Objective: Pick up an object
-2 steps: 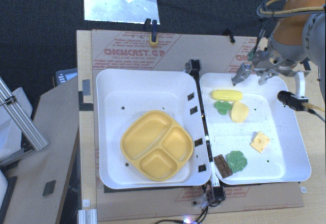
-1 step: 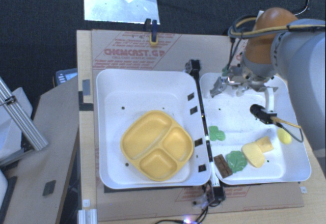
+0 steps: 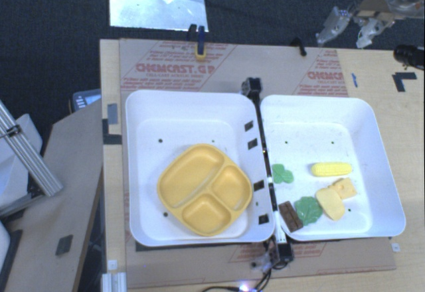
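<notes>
Standing by the bench, I see the left bin (image 3: 143, 111), far down and to the left of the gripper, carrying a yellow divided plate (image 3: 204, 189) with three compartments, lying toward the bin's near side. Next over, across the divider, the right bin (image 3: 372, 118) sits below the gripper and holds all the small pieces, gathered in its near half. Farthest left of them is a small green leafy piece (image 3: 282, 174), just beside the divider. Below it, at the bin's near wall, lies a brown chocolate-like bar (image 3: 289, 216), touching a larger green leafy piece (image 3: 308, 209) on its right. Further right, a yellow corn cob (image 3: 331, 169) lies crosswise, almost straight beneath the gripper but well apart from it. Just below the cob are a pale yellow slice (image 3: 330, 204) and a small cheese wedge (image 3: 344, 188), touching each other.

The gripper (image 3: 350, 26) itself hangs at the top right, above the cardboard beyond the far edge of the right bin, well clear of every piece. Its two pale fingers (image 3: 332, 22) stand apart, pointing down and to the left, with nothing between them.
</notes>
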Motion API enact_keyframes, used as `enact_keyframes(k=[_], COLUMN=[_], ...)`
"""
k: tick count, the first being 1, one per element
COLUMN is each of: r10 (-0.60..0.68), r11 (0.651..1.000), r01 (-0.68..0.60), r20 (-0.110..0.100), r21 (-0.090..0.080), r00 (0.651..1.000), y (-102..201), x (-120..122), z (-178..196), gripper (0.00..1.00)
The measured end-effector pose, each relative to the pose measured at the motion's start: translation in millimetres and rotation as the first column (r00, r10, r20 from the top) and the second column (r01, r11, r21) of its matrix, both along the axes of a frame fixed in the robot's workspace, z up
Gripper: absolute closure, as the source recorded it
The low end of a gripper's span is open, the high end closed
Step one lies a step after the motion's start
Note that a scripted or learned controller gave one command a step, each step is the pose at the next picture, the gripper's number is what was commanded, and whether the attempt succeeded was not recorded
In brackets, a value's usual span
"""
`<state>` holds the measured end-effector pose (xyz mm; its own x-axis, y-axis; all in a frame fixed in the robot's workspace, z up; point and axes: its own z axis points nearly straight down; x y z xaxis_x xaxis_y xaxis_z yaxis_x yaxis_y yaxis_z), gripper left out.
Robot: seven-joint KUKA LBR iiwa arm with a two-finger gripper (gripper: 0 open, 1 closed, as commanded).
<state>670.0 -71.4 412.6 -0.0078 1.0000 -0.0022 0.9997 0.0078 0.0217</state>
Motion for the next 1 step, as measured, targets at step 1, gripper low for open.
enact_keyframes(k=[1], r10=[0.002], r11=[1.0], r01=[-0.002], r20=[-0.014], r21=[0.0], r00=[1.0], y=[-0.4], x=[-0.5], z=[-0.3], gripper=[1.0])
